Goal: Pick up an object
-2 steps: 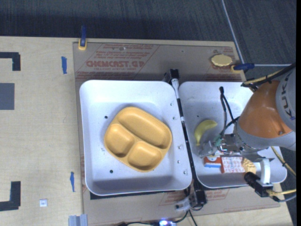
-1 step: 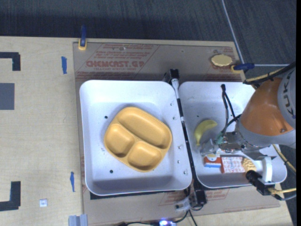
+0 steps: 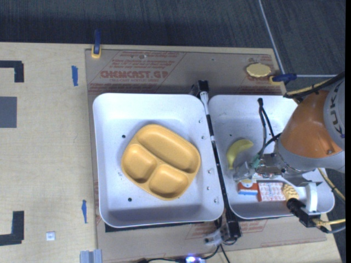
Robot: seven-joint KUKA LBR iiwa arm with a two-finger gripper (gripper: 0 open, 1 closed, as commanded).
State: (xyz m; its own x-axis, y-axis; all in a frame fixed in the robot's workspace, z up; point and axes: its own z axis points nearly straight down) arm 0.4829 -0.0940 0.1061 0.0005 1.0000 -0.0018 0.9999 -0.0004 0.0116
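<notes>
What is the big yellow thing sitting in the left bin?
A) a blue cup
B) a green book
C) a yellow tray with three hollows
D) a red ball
C: the left bin holds a yellow tray split into three hollows, while the banana and the small red-and-white box lie in the right bin, close under the arm.
</notes>
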